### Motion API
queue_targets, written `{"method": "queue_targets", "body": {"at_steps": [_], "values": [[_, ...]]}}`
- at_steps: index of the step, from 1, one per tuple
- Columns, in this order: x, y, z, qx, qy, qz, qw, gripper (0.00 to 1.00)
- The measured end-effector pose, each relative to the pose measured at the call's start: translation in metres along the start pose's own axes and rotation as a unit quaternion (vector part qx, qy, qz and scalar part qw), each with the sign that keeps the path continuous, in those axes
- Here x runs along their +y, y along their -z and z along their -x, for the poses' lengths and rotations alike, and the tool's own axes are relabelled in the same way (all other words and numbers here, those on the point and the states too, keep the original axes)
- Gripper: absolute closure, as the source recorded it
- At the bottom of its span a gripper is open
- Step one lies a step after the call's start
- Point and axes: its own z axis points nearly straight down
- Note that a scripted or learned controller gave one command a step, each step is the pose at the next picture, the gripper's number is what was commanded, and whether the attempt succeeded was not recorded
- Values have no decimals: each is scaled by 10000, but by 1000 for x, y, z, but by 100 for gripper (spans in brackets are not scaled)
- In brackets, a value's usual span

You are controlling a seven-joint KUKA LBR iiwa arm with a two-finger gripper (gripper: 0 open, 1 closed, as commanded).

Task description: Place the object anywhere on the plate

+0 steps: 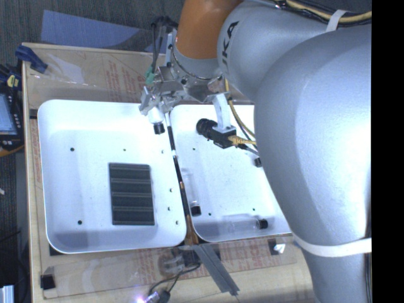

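Here the dark ribbed plate [132,194] lies lengthwise front-to-back; hand [158,115] state unclear.

You see two bins [63,131] of smooth white plastic with a soft sheen. The dark ribbed pad [132,194] at lower left looks matt. The arm [315,125] wears glossy grey casing; its orange band [202,17] shines. The bench [95,68] looks like pale bare wood.
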Motion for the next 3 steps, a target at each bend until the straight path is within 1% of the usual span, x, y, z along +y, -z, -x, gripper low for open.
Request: {"method": "queue_targets", "body": {"at_steps": [1,2,3], "values": [[19,14,-51,-5,-1529,2,9882,100],[-61,-18,-41,-4,-210,-30,9998,100],[-115,-94,-132,-8,228,-32,9997,100]]}}
